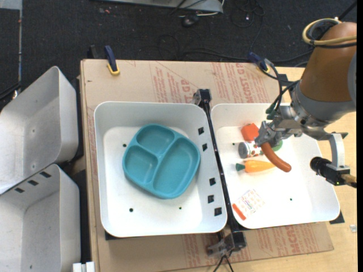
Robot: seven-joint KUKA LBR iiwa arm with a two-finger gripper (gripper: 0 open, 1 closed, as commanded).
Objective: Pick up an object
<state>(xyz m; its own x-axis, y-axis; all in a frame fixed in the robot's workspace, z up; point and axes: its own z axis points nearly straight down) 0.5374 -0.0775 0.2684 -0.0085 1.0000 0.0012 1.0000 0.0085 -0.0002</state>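
The right bin holds a cluster of small toys. An orange-red piece lies at the back. Below it are a small grey can, an orange carrot and a reddish-brown sausage. A bit of green shows beside the sausage. My gripper hangs low over the cluster, just above the sausage's upper end and right of the can. Its dark body hides what lies directly beneath it.
A teal divided plate lies in the left bin. A flat white packet with a red strip sits near the right bin's front. A black divider runs between the bins. The grey arm reaches in from the right.
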